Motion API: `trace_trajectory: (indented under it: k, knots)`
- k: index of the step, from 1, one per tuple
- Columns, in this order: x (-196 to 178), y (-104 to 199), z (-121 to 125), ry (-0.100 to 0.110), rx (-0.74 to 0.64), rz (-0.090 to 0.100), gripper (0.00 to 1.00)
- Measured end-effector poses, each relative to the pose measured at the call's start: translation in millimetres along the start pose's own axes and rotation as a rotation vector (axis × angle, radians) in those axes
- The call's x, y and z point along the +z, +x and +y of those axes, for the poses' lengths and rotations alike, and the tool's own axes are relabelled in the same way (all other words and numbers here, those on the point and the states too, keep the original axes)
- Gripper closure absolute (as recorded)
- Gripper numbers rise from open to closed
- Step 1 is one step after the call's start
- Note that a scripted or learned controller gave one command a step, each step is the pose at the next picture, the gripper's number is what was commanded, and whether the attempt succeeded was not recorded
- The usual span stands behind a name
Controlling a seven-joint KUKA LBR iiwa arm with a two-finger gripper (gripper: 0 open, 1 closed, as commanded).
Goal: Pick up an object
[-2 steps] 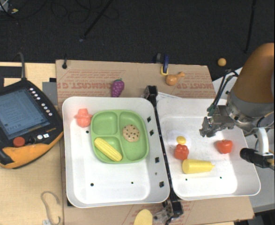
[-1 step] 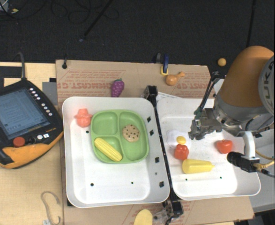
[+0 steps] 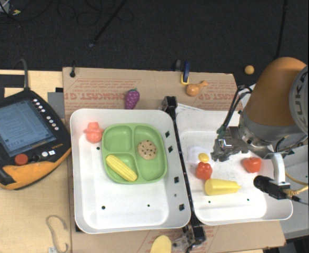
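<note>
Hovering tool (image 3: 221, 153) above glossy round red tomato (image 3: 203, 170), tapered yellow cone (image 3: 221, 186).

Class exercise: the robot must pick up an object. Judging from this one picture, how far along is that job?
Done: the arm has reached into the right bin, and the gripper sits low beside the small yellow piece and red tomato. In hand: nothing visibly held; the finger state can't be made out. Left: grasp and lift one item; the yellow cone and red piece also lie untouched.
</note>
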State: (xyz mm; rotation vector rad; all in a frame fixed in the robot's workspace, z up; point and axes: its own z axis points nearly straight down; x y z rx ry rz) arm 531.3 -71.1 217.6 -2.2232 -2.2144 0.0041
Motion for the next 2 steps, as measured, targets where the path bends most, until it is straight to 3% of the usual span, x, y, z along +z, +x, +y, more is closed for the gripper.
trace_trajectory:
  k: [2]
  knots:
    - [-14.8, -1.4, -3.6, -0.002, 0.000, 0.000, 1.00]
